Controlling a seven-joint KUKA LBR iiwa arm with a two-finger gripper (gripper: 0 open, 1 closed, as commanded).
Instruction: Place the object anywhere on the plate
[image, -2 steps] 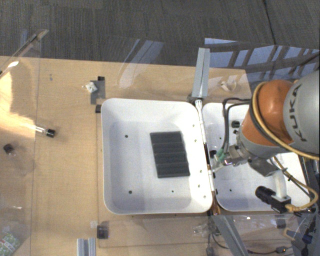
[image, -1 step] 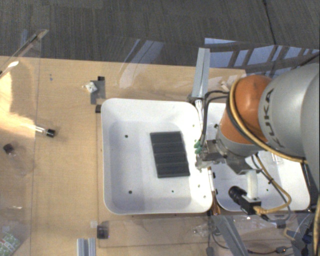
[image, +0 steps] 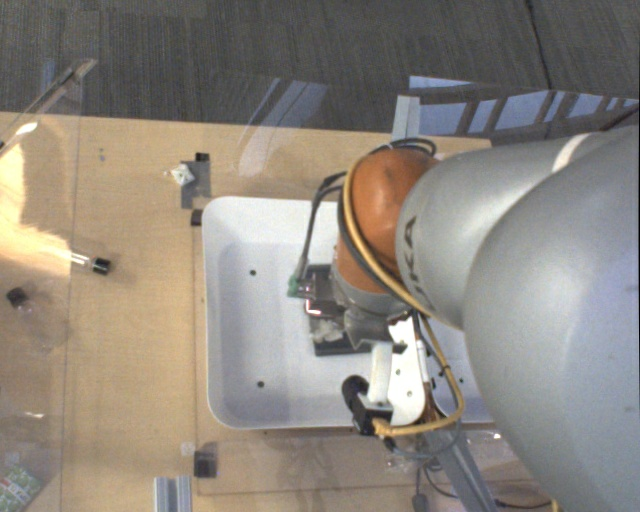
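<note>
The gripper hangs low over the middle of the left white bin, seen from above as a dark block with a small green part at its far-left corner. Its working end points down into the bin and is hidden beneath its own body, so whether it is open or closed, and whether it has hold of anything, cannot be told. The object and the plate cannot be made out; the wrist covers whatever lies under it. Just above the gripper sits the orange band, with black and yellow cables looping round it. The grey arm fills the right side. Left of the bin, the wooden bench carries a small black-tipped item.
</note>
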